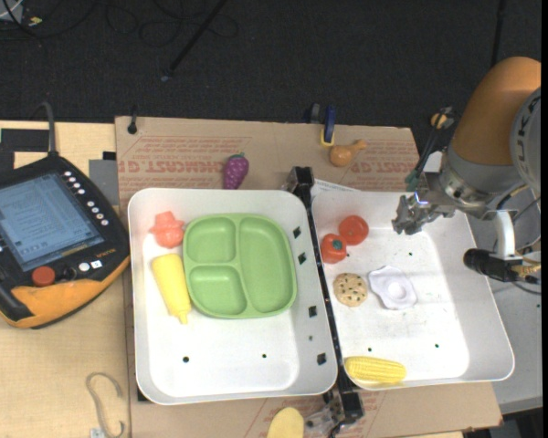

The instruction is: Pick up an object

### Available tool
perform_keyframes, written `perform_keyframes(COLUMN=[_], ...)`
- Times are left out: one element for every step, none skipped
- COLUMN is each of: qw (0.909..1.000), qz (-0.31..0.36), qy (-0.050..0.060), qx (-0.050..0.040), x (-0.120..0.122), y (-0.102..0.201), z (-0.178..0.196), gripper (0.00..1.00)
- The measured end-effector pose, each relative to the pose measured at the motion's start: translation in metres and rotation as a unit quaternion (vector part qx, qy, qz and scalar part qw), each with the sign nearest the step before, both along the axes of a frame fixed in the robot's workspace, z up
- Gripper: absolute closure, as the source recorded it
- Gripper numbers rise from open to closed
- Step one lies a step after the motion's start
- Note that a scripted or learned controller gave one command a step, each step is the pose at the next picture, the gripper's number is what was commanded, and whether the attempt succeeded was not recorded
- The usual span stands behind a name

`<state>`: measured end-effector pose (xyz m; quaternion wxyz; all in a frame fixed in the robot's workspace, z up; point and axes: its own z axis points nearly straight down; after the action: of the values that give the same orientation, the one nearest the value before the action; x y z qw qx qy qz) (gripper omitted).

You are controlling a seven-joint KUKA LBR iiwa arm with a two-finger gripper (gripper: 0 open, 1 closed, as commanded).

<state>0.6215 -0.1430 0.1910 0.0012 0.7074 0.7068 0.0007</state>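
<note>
At far left, on the wooden worktop (pixel 55 372), a control pendant (pixel 38 235) with grey screen and orange rubber rim. Below it, a bent metal hook (pixel 105 395).

In the left bin (pixel 224 368), smooth white plastic with rounded corners: a pink lumpy toy (pixel 166 230) at upper left, a yellow bottle-shaped toy (pixel 172 286) just under it, and a green three-compartment plate (pixel 238 266) beside both, matte and rounded.

Behind the bins, on a brown cardboard sheet (pixel 183 153): a small purple grape-like toy (pixel 236 170), a blue clamp (pixel 328 126), an orange-tan pear-shaped toy (pixel 344 152).

In the right bin (pixel 457 336): a red tomato toy (pixel 333 246) with green top beside a round red-orange toy (pixel 353 229); below them a chocolate-chip cookie (pixel 351 289), flat and speckled; just right of it a glossy white fried-egg shape (pixel 392 288). Resting on the bin's lower rim, a ridged yellow corn cob (pixel 375 370). Below the bins at frame bottom, a smooth yellow rounded toy (pixel 286 422).

At right, above the right bin's upper corner, the dark metal pincer (pixel 409 219), well apart from the toys; opening impossible to tell, nothing seen between its tips. Behind it, the arm's orange band (pixel 495 108).
</note>
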Motion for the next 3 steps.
perform_keyframes(qw=[1.0000,1.0000,1.0000], qz=[0.000,0.001,0.002], qy=[0.000,0.004,0.003], qx=[0.0004,0.0017,0.0019], x=[0.001,-0.030,-0.059], y=[-0.001,0.041,0.084], z=[0.039,0.027,0.040], gripper=[1.00,1.00,1.00])
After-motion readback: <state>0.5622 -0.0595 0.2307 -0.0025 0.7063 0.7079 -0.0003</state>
